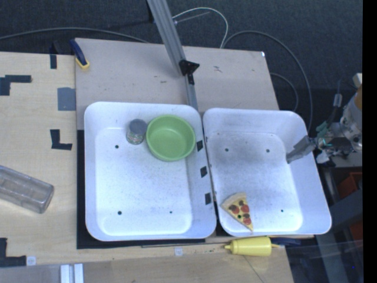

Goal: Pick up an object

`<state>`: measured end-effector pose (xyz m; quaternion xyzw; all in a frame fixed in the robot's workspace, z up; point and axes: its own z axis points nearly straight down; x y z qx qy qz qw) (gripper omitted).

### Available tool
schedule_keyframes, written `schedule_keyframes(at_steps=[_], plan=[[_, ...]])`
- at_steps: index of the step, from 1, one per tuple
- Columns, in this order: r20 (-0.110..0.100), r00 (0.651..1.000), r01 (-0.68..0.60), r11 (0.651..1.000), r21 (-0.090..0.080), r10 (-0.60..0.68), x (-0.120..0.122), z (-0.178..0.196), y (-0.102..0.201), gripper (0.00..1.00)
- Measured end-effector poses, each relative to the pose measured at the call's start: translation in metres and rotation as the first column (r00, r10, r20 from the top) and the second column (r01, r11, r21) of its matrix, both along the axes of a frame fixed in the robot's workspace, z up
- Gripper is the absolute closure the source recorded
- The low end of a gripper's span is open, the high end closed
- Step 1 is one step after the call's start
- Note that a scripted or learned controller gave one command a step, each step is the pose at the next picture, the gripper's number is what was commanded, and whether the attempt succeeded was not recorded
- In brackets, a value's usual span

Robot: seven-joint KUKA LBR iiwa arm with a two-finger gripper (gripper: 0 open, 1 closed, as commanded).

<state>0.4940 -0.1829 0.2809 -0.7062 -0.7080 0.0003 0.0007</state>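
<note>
A green bowl (171, 137) sits at the back of the left bin (100, 217), with a small grey can (136, 131) touching its left side. In the right bin (306, 217), a toy pizza slice (238, 209) lies near the front left corner. A yellow mustard bottle (252, 246) lies on the bench just in front of that bin. My gripper (299, 150) hangs over the right bin's right rim, tilted toward the left, apart from every object. Nothing shows in its grasp.
A slanted metal pole (169, 31) rises behind the bins. A clear plastic cylinder (23, 188) lies on the bench at far left. A blue and yellow clamp (79, 54) sits at the back left. Cables (283, 58) loop behind the right bin.
</note>
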Motion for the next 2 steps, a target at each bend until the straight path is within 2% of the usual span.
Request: schedule_keyframes(at_steps=[1, 2], plan=[[0.0, 1.0, 0.0, 1.0, 0.0, 0.0, 0.0, 0.0, 0.0, 0.0], [-0.004, 1.0, 0.001, 1.0, 0.0, -0.001, -0.005, -0.046, 0.007, 0.0]])
